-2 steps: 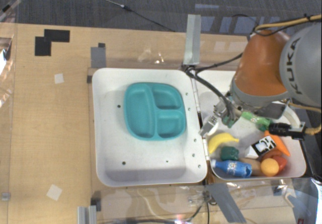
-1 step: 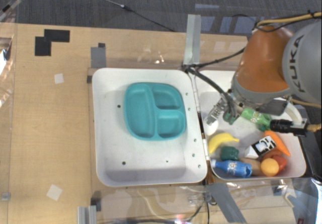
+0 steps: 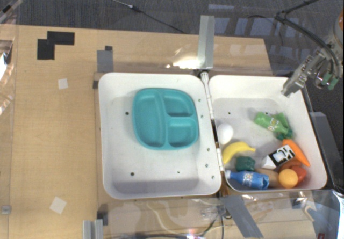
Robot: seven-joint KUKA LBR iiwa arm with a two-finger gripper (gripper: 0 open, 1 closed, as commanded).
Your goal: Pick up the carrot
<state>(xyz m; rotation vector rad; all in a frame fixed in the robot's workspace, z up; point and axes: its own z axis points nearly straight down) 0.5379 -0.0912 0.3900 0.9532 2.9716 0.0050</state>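
Observation:
The carrot (image 3: 297, 152) is orange and tapered. It lies near the front right corner of the right bin (image 3: 242, 90), its tip toward the right wall. A black-and-white block (image 3: 282, 155) rests against its left side. My gripper (image 3: 288, 90) hangs over the bin's back right corner, well behind the carrot and apart from it, with nothing seen in it.
Near the carrot lie a green packet (image 3: 273, 121), an orange ball (image 3: 288, 178), a blue bottle (image 3: 248, 180), a dark green item (image 3: 245, 163), a banana (image 3: 237, 150) and a white egg (image 3: 224, 134). The left bin (image 3: 115, 141) holds a teal divided plate (image 3: 165, 118).

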